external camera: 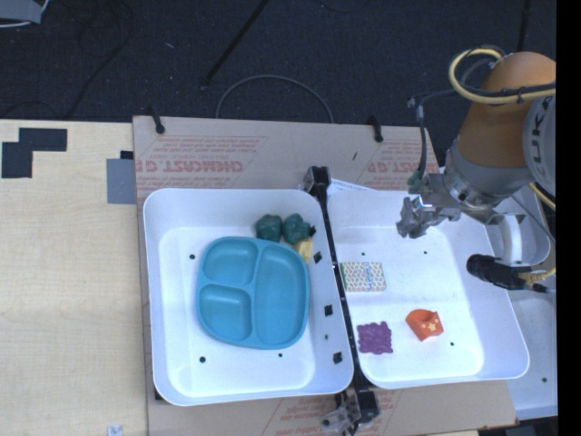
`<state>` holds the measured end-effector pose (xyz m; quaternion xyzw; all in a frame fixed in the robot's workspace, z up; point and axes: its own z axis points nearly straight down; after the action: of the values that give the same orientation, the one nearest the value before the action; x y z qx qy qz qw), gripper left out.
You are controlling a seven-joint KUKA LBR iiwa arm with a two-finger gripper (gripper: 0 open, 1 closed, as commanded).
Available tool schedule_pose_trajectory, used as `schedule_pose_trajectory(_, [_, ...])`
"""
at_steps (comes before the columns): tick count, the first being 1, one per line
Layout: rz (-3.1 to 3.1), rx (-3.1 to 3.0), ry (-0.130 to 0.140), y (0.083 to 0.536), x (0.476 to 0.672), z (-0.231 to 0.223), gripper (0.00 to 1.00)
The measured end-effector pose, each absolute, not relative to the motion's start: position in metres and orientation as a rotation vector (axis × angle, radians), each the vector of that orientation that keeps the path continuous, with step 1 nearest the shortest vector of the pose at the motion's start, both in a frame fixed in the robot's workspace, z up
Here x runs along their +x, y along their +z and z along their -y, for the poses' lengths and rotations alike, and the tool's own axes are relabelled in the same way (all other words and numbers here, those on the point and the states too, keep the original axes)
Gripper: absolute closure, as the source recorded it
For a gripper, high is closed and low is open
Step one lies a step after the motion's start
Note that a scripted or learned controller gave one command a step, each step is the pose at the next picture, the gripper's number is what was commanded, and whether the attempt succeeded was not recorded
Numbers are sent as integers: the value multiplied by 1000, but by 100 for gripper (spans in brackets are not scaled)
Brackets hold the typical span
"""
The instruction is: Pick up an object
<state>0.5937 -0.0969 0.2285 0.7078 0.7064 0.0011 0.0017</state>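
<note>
My end effector (416, 218) hangs over the back of the right bin (472, 357), and I can't tell how it's set. Nearer the front of that bin lie a patterned white block (363, 276), a purple piece (374, 337) and an orange piece (425, 323). The left bin (172, 243) holds a blue divided plate (252, 292) with green lumps (280, 228) touching its far edge.

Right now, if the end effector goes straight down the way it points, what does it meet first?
Probably the bare floor of the right bin. The end effector hangs over its upper part, apart from the patterned card, purple piece and orange piece. Height is unclear.
</note>
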Motion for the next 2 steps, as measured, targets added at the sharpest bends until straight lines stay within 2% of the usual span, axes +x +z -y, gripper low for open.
schedule_pose_trajectory(1, [-2221, 2221, 1, 253, 594, 99, 100])
schedule_pose_trajectory(2, [-2228, 2221, -3, 250, 575, 40, 100])
